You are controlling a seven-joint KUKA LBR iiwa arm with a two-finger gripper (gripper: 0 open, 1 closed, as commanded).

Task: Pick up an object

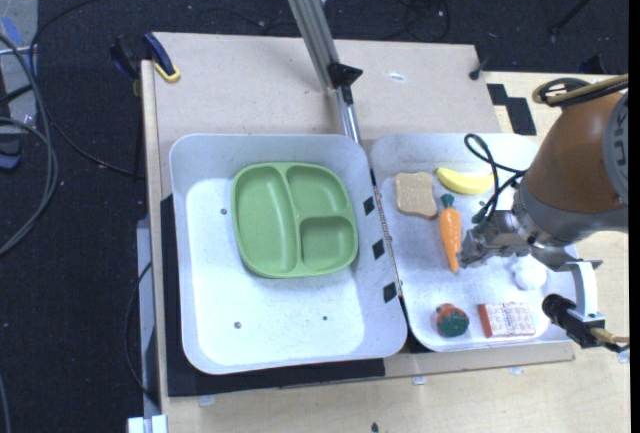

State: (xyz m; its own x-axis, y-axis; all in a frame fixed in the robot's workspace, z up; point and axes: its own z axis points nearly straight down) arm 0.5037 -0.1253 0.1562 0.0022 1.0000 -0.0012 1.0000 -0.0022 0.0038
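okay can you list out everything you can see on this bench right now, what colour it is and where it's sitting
Bins: two, white, side by side on the bench.
Divided plate: one, green, in the left bin, toward its back.
Bread slice: one, tan, back of the right bin.
Banana: one, yellow, right bin, just right of the bread.
Carrot: one, orange with a green top, middle of the right bin.
Round toy: one, green and orange, front of the right bin.
Flat packet: one, red and white, front of the right bin.
Clamp: one, blue and yellow, bench's back left corner.
Gripper: one, grey, low beside the carrot.
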